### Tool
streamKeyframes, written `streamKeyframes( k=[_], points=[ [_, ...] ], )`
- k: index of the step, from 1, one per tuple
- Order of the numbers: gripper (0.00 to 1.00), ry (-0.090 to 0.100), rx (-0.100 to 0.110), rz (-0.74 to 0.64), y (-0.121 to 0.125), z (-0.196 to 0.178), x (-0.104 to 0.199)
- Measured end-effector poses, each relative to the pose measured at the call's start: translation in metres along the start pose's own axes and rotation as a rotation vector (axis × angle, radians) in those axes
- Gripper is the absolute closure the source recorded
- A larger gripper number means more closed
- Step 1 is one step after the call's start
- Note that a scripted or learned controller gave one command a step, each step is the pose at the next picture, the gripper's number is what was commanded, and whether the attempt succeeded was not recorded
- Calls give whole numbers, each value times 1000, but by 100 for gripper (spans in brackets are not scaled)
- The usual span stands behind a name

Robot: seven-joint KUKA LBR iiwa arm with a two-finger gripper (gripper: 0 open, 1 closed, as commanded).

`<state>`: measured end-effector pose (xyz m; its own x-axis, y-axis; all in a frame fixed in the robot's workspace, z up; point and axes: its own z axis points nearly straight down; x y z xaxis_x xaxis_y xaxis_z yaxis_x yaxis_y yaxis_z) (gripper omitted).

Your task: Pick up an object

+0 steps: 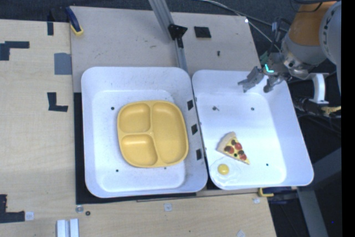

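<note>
Pizza slice (233,148), a toy wedge with red toppings, lies in the near half of the right bin (277,119), with a fried egg toy (223,169) just beside it on the near-left side. My gripper (259,81) hangs over the far right corner of that same bin, well apart from the slice, its two fingers spread and nothing between them. A yellow divided plate (152,134) with three compartments rests in the middle of the left bin (100,119).
</note>
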<state>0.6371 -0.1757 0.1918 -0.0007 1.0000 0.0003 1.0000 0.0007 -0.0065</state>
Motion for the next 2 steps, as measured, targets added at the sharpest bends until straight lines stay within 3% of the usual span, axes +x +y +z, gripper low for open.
streamKeyframes(
  k=[1,2],
  points=[
    [0,-1,-5,-1,1,-2,0],
    [0,-1,0,-1,-7,59,-1]
  ],
)
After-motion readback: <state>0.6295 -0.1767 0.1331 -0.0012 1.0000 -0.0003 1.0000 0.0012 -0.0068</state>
